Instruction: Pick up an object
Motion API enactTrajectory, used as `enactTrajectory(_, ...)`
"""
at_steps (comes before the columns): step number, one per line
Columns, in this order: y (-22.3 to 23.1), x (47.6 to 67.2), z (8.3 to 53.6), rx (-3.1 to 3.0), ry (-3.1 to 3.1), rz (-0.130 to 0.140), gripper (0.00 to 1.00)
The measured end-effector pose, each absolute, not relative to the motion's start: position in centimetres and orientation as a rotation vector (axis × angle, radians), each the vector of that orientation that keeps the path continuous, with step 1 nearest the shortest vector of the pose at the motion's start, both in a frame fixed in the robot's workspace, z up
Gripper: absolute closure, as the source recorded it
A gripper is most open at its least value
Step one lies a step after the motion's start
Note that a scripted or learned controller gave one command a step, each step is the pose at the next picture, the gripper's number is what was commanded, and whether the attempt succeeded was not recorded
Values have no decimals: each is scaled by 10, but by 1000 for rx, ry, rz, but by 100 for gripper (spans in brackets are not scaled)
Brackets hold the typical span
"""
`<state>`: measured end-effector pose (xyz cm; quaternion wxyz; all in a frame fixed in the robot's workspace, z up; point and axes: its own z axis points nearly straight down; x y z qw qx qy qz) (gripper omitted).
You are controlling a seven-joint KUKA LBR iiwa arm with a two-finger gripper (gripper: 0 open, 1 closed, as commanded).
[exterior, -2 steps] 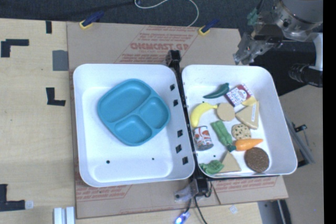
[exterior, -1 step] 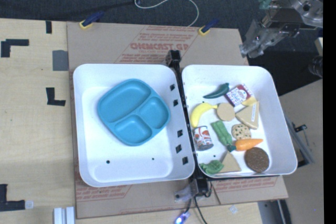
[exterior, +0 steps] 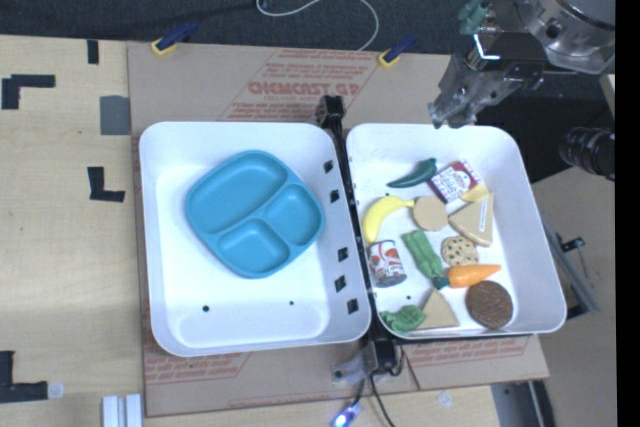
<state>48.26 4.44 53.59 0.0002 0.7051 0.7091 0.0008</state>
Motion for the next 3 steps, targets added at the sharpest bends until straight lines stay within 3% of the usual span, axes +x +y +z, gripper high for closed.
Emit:
enactTrajectory(1,113,483,534,2212,2232,0,100)
enactTrajectory(2,142,484,534,2217,2227,-1,100)
enactTrajectory(3,205,483,534,2215,2230,-1,100)
